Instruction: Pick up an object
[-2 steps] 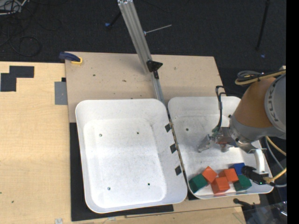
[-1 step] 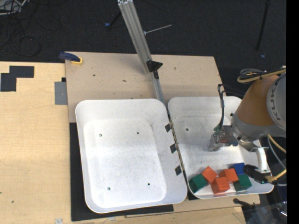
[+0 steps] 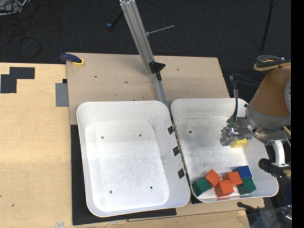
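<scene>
Camera view, near to far: right bin (image 3: 204,113) holds blocks at its near edge, green (image 3: 202,186), three orange (image 3: 224,187), blue (image 3: 244,172), dark green (image 3: 247,187); further in, gripper (image 3: 231,135) touching yellow block (image 3: 239,143), grip cannot be told; left bin (image 3: 95,115) beside it.

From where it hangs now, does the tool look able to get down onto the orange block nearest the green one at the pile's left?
Probably yes. The tool sits in the same right-hand white bin; the orange block lies uncovered, with bare floor between.
</scene>
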You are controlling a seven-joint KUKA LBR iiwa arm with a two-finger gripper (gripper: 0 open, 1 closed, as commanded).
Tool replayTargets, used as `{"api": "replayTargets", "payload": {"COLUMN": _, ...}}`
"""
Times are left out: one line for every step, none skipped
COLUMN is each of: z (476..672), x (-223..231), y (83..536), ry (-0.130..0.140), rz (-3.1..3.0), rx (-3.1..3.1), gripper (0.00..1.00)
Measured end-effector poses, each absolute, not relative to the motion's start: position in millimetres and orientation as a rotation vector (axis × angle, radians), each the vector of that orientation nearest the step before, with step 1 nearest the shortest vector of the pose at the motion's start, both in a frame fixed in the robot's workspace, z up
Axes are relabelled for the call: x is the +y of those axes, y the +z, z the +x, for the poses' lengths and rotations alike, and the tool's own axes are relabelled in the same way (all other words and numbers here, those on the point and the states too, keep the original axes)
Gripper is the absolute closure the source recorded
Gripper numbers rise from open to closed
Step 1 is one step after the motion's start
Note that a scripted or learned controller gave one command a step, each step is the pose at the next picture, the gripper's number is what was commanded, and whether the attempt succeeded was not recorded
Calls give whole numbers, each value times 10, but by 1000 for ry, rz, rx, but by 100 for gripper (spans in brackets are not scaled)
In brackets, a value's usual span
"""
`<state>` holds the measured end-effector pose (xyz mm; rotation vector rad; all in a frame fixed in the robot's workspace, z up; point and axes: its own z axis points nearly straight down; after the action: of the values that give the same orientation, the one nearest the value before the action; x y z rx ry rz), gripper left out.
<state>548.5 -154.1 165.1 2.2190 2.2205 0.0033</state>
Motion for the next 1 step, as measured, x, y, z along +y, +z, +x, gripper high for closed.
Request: {"api": "replayTargets", "payload": {"z": 5493, "x": -1552, "y": 2060, "ry": 2, "rz": 2220, "rx": 2220, "gripper": 100}}
